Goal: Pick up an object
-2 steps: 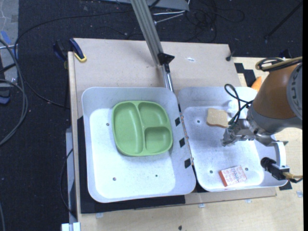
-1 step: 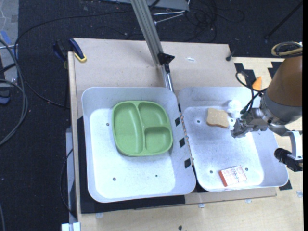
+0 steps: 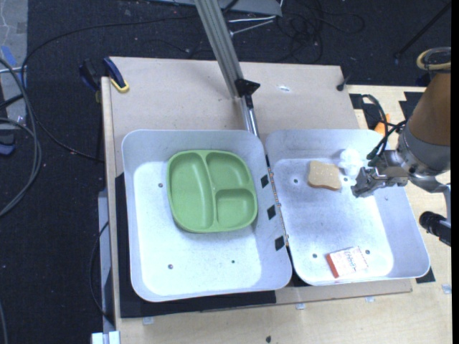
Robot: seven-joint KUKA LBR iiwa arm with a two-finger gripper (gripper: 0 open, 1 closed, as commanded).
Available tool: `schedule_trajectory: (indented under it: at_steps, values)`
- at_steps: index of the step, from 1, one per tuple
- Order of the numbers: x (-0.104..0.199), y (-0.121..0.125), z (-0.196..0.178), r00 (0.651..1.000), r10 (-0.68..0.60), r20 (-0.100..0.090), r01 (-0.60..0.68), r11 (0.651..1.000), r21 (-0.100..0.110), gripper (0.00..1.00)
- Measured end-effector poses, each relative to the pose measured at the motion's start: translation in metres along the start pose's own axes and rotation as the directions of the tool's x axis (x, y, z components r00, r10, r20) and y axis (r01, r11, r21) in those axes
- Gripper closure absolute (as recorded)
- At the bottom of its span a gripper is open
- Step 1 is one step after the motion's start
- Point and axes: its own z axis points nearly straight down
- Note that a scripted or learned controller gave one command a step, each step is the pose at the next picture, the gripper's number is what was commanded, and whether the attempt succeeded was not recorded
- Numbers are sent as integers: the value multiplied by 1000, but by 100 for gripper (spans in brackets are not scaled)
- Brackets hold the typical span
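Here the gripper (image 3: 362, 185) hangs low in the right bin (image 3: 401, 264), just beside a tan sponge-like object (image 3: 324, 175), approaching; next it must straddle the object and clamp.

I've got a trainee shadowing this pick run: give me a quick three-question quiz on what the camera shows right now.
1. True or false: the green divided plate lies in the same bin as the red and white packet.
2. Which item lies nearest the gripper? A) the green divided plate B) the tan sponge-like piece C) the red and white packet
3. Fill in: the arm reaches over the ___ bin as the camera sees it.

Key
1. False: the plate lies in the left bin, the packet in the right one.
2. B; it lies just to the camera's left of the gripper, with a small white object also close by.
3. Right.
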Motion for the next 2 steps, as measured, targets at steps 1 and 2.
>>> schedule_trajectory:
  at_steps: [1, 2]
  values:
    - [51, 15, -5, 1000, -6, -3, 6, 1000, 3, 100]
    - [102, 25, 1, 1000, -6, -4, 6, 1000, 5, 100]
